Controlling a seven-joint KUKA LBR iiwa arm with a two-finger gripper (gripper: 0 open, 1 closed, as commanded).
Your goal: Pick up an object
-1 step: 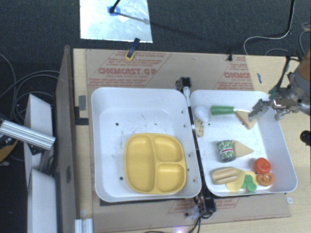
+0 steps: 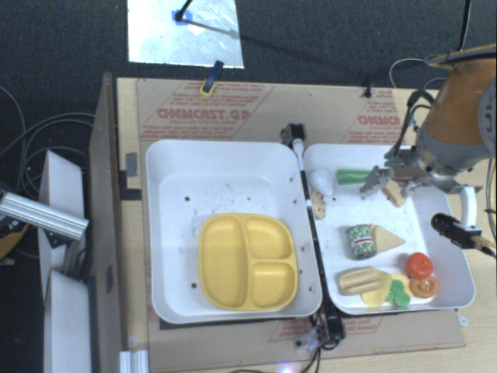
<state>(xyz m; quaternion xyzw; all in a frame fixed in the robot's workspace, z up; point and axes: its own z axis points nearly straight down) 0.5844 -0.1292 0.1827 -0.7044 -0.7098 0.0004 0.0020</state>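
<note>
The gripper (image 2: 386, 183) hangs low over the back of the right bin (image 2: 464, 284), its 2 fingers spread apart with nothing between them. A small tan piece (image 2: 394, 196) lies just under the right-hand finger, and a green cylinder (image 2: 354, 176) lies just beside the left-hand one, its near end close to the fingertip; whether either touches is too fine to tell.

By my judgement this is the approach step: no object is lifted, and the tool is poised between 2 candidates. The next move calls for centring the open fingers over 1 item, most likely the tan piece or the green cylinder, then descending and closing.

Further forward in the same bin sit a green patterned can (image 2: 361, 241) touching a tan wedge (image 2: 388, 238), a hot dog bun (image 2: 362, 279), a red tomato (image 2: 419, 265) and a small white piece (image 2: 321, 180) near the divider. The left bin (image 2: 167, 208) holds a yellow divided tray (image 2: 248, 260) with 3 compartments.
</note>
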